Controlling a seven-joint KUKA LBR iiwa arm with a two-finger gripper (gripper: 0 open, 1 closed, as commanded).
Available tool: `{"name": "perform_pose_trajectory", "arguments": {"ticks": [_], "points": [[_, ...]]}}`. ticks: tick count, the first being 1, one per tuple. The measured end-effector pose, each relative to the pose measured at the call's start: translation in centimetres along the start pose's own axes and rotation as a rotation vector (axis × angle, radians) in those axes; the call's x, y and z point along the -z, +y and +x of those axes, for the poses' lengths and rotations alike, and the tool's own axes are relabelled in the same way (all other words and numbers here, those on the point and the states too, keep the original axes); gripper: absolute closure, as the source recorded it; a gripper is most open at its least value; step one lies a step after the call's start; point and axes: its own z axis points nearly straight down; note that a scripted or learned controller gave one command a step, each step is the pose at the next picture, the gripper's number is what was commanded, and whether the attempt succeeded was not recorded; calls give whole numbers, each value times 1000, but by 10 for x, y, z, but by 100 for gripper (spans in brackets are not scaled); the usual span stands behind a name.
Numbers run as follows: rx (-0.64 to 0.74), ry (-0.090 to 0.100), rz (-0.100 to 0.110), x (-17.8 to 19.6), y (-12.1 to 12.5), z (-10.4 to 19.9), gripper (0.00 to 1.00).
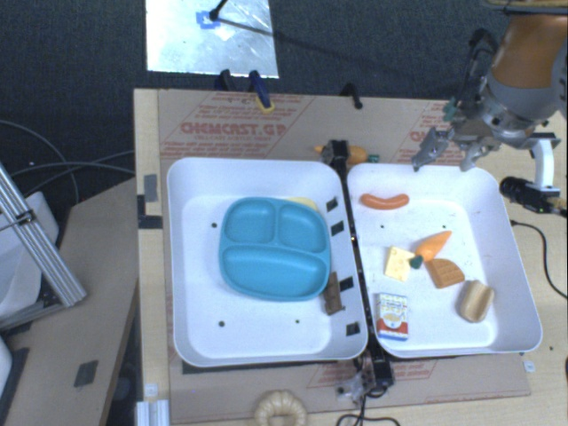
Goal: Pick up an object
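The tool (451, 152) hangs over the far rim of the right bin (515, 238), its two fingers spread apart with nothing between them. Below it, in that bin, the pick choices lie scattered: a sausage (384, 201) nearest the tool, near the far wall; a carrot (433, 243) toward the middle; a cheese wedge (399, 263) just beside the carrot; a slice of bread (445, 273) touching or nearly touching the carrot's thick end; a bread roll (476, 301) toward the right wall; and a small carton (393, 316) near the front edge.

These look like toy foods, so probably light and stiff, with smooth skins that may slip. The sausage seems the handiest: it lies alone, well apart from the rest, and a grip across its middle, fingers either side of its narrow width, should hold. The carrot tapers, so it could squirt out. The carton lies flat and low, awkward to get fingers around.

Over in the left bin (195, 238) sits a blue divided plate (275, 247).
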Motion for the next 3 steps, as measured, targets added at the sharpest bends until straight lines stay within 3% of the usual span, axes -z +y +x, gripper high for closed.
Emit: {"name": "perform_pose_trajectory", "arguments": {"ticks": [1, 3], "points": [[1, -1, -9, 5, 2, 0, 0], [-1, -1, -5, -99, -2, -2, 0]]}}
